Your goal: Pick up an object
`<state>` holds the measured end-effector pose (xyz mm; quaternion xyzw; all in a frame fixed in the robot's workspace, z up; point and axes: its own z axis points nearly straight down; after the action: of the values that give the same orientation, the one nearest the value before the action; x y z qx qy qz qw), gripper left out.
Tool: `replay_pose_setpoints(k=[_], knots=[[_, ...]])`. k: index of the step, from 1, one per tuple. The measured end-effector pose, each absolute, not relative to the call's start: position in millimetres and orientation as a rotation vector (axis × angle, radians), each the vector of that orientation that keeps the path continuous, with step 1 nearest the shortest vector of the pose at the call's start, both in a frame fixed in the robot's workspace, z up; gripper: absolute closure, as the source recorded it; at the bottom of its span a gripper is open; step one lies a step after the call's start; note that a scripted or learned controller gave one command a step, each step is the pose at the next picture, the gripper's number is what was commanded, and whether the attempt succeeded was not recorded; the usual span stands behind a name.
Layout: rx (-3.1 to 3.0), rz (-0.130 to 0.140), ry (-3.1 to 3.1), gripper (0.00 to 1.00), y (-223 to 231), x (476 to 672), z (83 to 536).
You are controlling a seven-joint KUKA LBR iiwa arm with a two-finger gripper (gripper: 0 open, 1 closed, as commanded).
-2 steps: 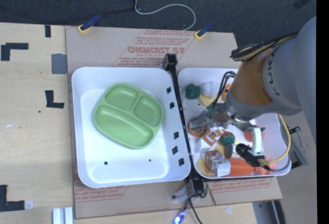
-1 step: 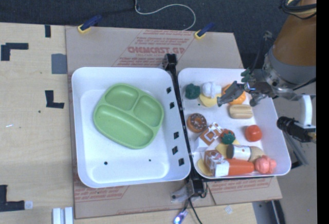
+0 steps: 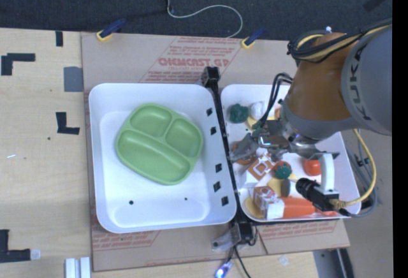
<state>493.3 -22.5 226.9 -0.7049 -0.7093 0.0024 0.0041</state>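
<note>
Watching the feed from my desk here. The grey arm with the orange band [image 3: 325, 88] is down over the right-hand shallow white bin [image 3: 347, 162], and the two-finger gripper [image 3: 266, 138] sits low over the clutter at the bin's left side. Honestly can't tell how it stands, the wrist hides it, and I see nothing held.

The right bin is a jumble of small toys: a dark teal lumpy piece [image 3: 238, 113] near the top, a small brown-and-white square tile [image 3: 260, 169] in the middle, a little green round thing [image 3: 282, 171] just beside it, and a long orange carrot-like stick [image 3: 305, 209] along the bottom wall. The left-hand white bin [image 3: 108, 206] has a pale green divided plastic plate [image 3: 159, 143] lying flat.

If I had to pick a target, the orange stick looks best. My guess is it's light, rigid plastic, probably a bit slick, not fragile. Its long axis runs roughly left to right along the bin's near wall, so I'd close across the narrow width near the middle. The catch: it's touching the wall and crowded by a boxy brown-and-white piece [image 3: 266, 199] at its left end, so a finger may not fit.
</note>
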Motion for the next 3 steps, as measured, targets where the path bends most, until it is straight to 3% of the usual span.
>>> replay_pose_setpoints(k=[1,2,3], knots=[[-2.210,-0.008,-2.234,0.00,49,483.3,305],[-2.214,0.005,-2.224,1.00,45,483.3,310],[-2.213,-0.009,-2.233,1.00,104,483.8,384]])
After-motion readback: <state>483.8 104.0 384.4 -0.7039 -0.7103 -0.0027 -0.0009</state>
